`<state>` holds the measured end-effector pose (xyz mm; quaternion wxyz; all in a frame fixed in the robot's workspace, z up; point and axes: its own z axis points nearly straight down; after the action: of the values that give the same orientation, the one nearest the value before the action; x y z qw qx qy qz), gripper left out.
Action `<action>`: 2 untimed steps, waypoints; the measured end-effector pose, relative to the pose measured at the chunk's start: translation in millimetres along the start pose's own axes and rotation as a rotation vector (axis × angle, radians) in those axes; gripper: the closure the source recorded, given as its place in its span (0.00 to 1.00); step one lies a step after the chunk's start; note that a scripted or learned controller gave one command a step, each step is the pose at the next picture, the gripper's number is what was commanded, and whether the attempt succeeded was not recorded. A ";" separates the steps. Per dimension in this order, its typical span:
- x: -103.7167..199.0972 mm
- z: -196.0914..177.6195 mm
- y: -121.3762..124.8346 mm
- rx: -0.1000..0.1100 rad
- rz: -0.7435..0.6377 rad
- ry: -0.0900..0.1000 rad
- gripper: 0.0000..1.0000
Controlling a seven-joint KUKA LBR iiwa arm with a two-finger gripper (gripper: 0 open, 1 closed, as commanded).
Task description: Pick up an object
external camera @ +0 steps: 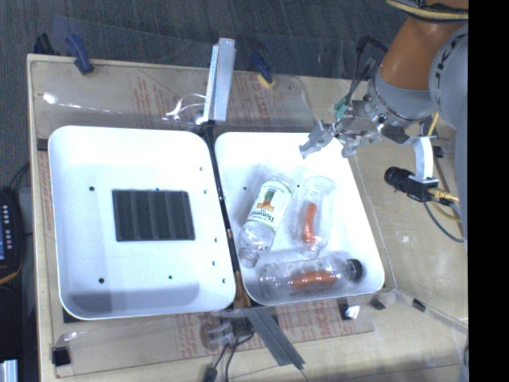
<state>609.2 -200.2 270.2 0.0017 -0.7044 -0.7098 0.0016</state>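
Observation:
Three clear plastic bottles lie in the right bin point(238, 153). One with a white and green label point(266, 211) lies tilted in the middle. A smaller bottle with an orange insert point(311, 213) lies to its right. A larger bottle with a black cap and orange content point(310, 275) rests along the bin's near wall. My gripper point(328, 138) hangs over the bin's far right corner, above and apart from the bottles, with nothing seen between its fingers.
The left bin point(79, 173) holds a dark ribbed rectangle point(153, 215). A metal upright point(219, 78) stands between the bins at the back. Blue clamps point(78, 52) hold clear sheets at the bench's far edge. Cables and a black fitting point(409, 181) hang right of the bin.

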 end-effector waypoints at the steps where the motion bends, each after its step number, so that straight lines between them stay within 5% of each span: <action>1: -9.8 126.4 -36.3 -0.002 0.017 -0.001 0.00; 2: -14.0 148.0 -41.3 -0.039 -0.004 -0.016 0.00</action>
<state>567.3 -214.5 122.4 -0.0178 -0.7027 -0.7112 -0.0065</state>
